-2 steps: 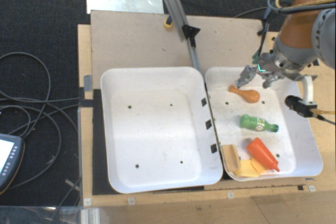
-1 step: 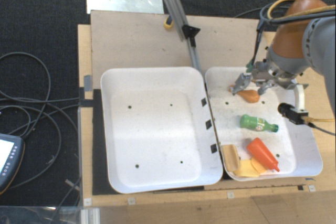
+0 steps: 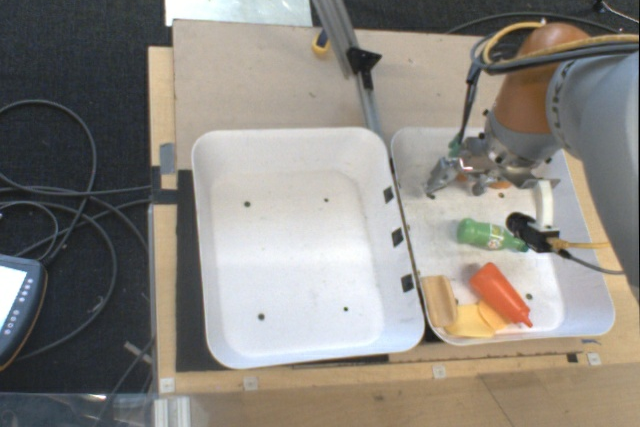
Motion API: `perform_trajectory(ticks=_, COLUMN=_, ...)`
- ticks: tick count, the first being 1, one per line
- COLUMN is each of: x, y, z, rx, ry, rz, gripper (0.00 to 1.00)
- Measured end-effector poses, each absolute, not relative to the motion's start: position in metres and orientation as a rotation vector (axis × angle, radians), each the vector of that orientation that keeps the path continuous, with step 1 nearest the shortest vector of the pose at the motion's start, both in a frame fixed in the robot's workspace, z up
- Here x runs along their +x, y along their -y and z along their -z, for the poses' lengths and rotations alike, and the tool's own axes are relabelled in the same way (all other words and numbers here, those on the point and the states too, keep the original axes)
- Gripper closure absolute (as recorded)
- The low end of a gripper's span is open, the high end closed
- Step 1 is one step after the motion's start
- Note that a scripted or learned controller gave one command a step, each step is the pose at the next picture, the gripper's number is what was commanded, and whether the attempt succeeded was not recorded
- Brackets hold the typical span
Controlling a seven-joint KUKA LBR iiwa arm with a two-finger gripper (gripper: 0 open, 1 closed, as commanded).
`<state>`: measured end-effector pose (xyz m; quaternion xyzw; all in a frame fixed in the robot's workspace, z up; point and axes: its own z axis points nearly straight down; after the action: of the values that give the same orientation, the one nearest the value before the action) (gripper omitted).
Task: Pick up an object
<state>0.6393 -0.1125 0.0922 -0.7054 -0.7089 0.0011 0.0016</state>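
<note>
In the right bin (image 3: 432, 240) lie a green bottle (image 3: 485, 234) on its side, an orange-red bottle (image 3: 501, 295) nearer the front, a flat yellow piece (image 3: 472, 319) and a tan block (image 3: 439, 299) in the front left corner. My gripper (image 3: 441, 177) hangs over the bin's back left part, pointing left, above and to the left of the green bottle. I see nothing held in it. The grey arm with its orange band (image 3: 530, 75) comes in from the right.
The left bin (image 3: 290, 245) lies beside the right one. A grey pole (image 3: 335, 5) slants down to the bins' shared back corner. Cables trail on the dark floor (image 3: 60, 205) at the left.
</note>
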Motion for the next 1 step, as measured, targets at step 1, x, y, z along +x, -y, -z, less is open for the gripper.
perform_trajectory(ticks=1, x=0.6401, y=0.1126, z=-0.0914, rx=-2.218, ry=2.226, rz=0.001, gripper=0.00)
